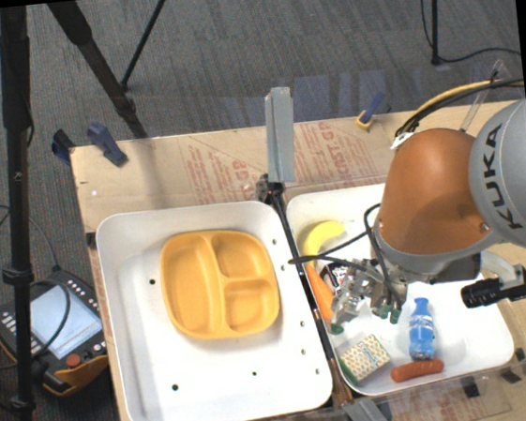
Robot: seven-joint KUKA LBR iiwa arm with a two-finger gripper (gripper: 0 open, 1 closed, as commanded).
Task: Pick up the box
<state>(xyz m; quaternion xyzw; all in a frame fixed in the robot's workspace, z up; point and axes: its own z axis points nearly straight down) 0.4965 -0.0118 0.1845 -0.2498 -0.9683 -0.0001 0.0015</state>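
White right bin (pixel 499 338): box (pixel 365 357), green-patterned, flat near front-left corner. Gripper (pixel 363 299) above bin's left part, near box, apart; jaw state unclear. Blue bottle (pixel 421 328) beside box; yellow tray (pixel 220 282) in left bin (pixel 152 397).

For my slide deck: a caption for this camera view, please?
End effector hovers above the box in the right bin; yellow tray in the left.

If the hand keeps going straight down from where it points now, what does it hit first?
Probably bare floor of the right bin, just above the box and left of the blue bottle. The hand looks offset from the box, though depth is hard to judge from this slanted view.
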